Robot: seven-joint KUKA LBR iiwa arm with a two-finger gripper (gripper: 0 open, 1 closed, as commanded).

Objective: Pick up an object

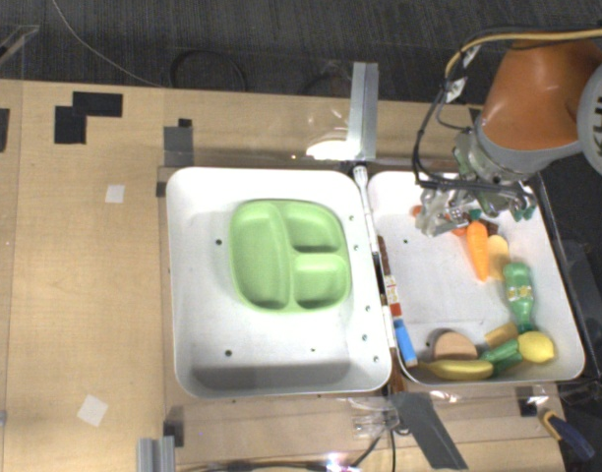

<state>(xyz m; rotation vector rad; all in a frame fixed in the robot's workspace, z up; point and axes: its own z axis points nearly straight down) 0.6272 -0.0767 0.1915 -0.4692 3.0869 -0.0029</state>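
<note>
- You have two white bins on the tabletop (pixel 75 293): the left bin (pixel 198 264) holds a green divided tray (pixel 286 254) lying flat near its middle.
- In the right bin (pixel 429 293) the objects sit along the 3 o'clock wall and the 6 o'clock edge.
- The gripper (pixel 458 209) hangs at the bin's 12 o'clock end, under the arm's orange band (pixel 532 91); cables loop over it at 11 o'clock.
- You cannot tell from this view whether the jaws are apart or together; the metal parts blur together, and nothing shows clearly between them.
- An orange carrot-like piece (pixel 476 249) lies just beside the gripper, at its 5 o'clock, pointing toward 6 o'clock. Whether the two touch is unclear.
- A small yellow item (pixel 498 249) sits against the carrot's 3 o'clock side.
- A green bottle-shaped object (pixel 518 291) lies at 5 o'clock from that, near the bin's wall.
- At the 6 o'clock edge you see a yellow lemon-like piece (pixel 537 347), a yellow banana (pixel 458 369), a brown rounded item (pixel 453 345), and some green and brownish pieces packed close between them.
- A blue marker-like stick (pixel 403 340) lies along the bin's 9 o'clock wall.
</note>
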